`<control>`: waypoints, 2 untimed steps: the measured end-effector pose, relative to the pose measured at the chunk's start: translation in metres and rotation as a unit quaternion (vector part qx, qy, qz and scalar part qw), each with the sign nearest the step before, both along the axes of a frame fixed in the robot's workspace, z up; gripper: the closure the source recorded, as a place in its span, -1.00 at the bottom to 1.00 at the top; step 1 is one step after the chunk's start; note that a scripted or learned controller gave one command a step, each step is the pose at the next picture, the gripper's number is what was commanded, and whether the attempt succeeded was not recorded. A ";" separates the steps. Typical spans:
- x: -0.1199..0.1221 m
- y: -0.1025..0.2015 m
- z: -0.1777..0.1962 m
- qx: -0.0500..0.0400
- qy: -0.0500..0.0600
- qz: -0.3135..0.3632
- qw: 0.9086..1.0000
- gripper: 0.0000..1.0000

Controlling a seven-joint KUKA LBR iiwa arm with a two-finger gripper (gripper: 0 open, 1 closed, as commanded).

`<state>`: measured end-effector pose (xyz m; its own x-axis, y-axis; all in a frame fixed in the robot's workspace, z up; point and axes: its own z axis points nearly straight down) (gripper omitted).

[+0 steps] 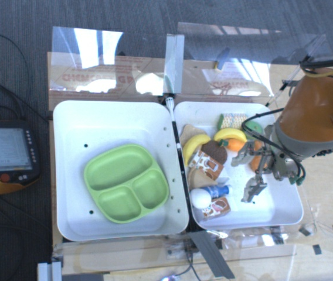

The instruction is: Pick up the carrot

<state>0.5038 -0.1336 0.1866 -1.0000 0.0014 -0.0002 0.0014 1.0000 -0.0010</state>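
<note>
A small orange carrot (pixel 255 162) lies in the right bin (pixel 284 206), near its middle right. My gripper (pixel 249 172) hangs over it, reaching in from the right under the arm's orange band. One finger (pixel 244 154) points toward the fruit and the other finger (pixel 253 189) toward the bin's front. The fingers stand wide apart, so the gripper is open. The carrot sits between them close to the gripper's body, partly hidden by it. I cannot tell whether either finger touches it.
Left of the gripper are a banana (pixel 230 134), an orange fruit (pixel 235 145), a brown and white packet (pixel 210 160), a blue-capped bottle (pixel 216 190) and a white ball (pixel 200 199). A green divided plate (pixel 128 182) lies in the left bin (pixel 72 127).
</note>
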 end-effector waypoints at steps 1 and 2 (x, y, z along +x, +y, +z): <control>0.076 -0.034 -0.092 -0.003 -0.011 0.013 1.000 -1.00; 0.080 -0.033 -0.080 -0.006 -0.018 0.014 1.000 1.00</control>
